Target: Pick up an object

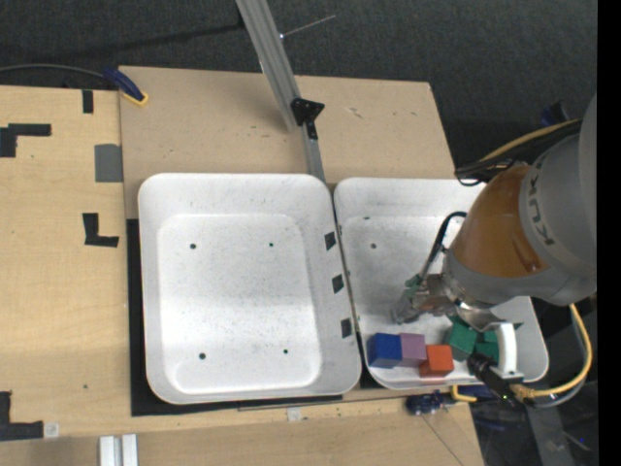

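In the right bin, along its near edge, lie a blue block, a pale purple block, an orange block and a green block. My gripper hangs low over the bin's floor, just above and behind the blue and purple blocks. The arm's grey body with its orange band reaches in from the right and hides the bin's right part. I see nothing between the fingers.
The left bin sits beside the right one, joined by black clips. A slanted metal pole runs down to the bins' far edge. Cables trail at the bench's near right corner.
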`<state>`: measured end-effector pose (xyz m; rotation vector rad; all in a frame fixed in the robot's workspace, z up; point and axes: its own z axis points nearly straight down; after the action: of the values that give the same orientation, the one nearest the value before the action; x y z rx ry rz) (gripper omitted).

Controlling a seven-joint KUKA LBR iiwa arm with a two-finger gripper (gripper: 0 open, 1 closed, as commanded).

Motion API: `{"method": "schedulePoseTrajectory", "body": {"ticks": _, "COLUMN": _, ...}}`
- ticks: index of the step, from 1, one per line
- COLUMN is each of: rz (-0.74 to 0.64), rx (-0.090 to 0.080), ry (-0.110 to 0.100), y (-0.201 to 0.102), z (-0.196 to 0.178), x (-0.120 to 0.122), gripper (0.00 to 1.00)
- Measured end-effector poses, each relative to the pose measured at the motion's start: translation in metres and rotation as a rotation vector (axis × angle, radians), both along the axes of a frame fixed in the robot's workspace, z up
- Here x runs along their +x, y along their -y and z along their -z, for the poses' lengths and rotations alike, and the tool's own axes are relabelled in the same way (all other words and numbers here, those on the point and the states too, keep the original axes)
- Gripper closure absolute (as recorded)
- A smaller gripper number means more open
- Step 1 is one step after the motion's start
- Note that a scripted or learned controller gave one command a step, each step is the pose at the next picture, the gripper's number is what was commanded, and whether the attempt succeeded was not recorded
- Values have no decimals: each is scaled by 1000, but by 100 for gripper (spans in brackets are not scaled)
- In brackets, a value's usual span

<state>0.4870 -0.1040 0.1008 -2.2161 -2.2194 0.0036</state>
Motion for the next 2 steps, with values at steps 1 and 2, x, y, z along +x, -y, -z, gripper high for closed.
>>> {"method": "schedulePoseTrajectory", "body": {"ticks": 1, "rz": 0, "rx": -3, "ry": 8, "y": 3, "z": -44, "x": 7, "gripper": 100}}
{"method": "schedulePoseTrajectory", "body": {"ticks": 2, "rz": 0, "rx": -3, "ry": 10, "y": 4, "z": -106, "x": 3, "gripper": 100}}
